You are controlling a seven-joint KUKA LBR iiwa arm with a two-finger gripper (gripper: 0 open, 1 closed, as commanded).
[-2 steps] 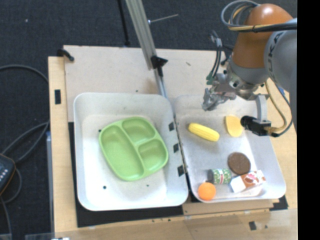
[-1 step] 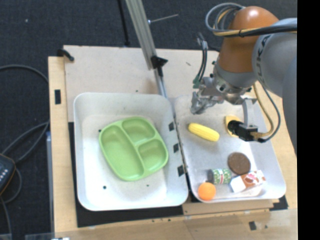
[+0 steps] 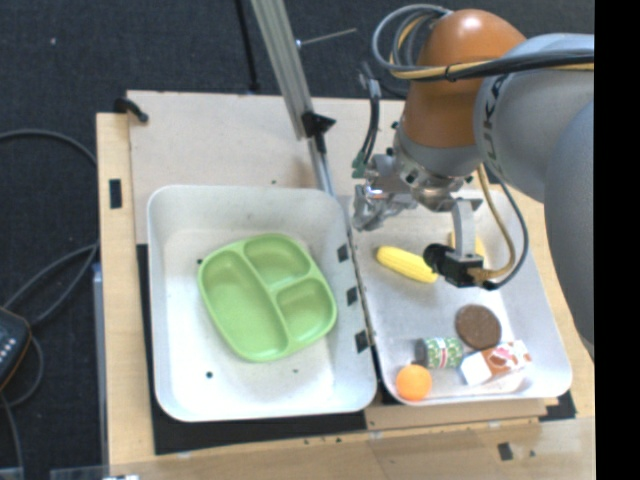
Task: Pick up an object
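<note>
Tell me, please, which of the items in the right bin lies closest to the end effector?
The yellow corn cob, lying just below the end effector; the brown disc, small can, orange ball and carton cluster farther away.

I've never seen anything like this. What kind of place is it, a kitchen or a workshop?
Probably a robotics lab: a grey and orange robot arm reaches over two white bins holding toy food like a corn cob, with cables beside the bench.

1. Even, fairly bright overhead light; both white bins [image 3: 170,268] look nearly washed out.
2. Shadows are soft and short beneath the green divided plate [image 3: 267,296].
3. The orange wrist band [image 3: 455,68] carries a dull sheen.
4. Small items look slightly soft, perhaps from low resolution.
</note>
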